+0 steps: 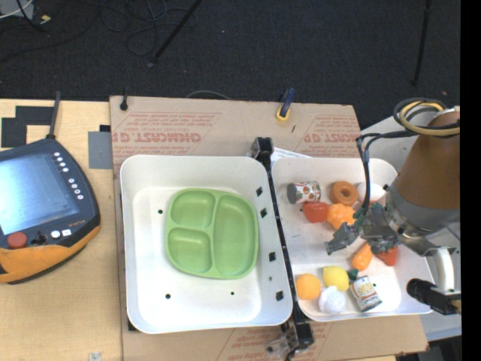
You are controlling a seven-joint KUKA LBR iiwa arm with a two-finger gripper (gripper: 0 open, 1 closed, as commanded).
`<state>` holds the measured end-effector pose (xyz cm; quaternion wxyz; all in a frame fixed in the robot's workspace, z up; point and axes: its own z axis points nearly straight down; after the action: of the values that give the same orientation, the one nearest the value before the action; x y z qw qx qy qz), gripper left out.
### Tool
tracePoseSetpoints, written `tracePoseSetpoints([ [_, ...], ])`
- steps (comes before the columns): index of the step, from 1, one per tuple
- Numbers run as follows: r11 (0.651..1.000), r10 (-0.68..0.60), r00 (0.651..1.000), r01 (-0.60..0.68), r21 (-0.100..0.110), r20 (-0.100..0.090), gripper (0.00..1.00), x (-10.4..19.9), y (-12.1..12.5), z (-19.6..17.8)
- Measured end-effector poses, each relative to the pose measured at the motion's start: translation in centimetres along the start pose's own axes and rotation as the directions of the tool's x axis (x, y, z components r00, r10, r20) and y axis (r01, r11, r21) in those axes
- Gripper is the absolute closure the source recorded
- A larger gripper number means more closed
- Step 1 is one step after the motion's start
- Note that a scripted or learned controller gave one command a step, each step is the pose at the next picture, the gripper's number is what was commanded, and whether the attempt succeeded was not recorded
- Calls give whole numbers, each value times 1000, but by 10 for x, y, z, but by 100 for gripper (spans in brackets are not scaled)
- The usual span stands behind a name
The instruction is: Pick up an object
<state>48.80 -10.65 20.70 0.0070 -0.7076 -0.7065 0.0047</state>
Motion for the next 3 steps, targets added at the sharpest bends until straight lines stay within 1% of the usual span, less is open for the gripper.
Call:
tracePoseSetpoints([
  [1, 1000, -1, 1000, 1, -12, 2, 0, 0, 2, -5],
  [2, 1000, -3, 1000, 3, -6, 0, 0, 3, 7, 58],
  [3, 1000, -3, 1000, 3, -8, 1, 0, 2, 7, 101],
])
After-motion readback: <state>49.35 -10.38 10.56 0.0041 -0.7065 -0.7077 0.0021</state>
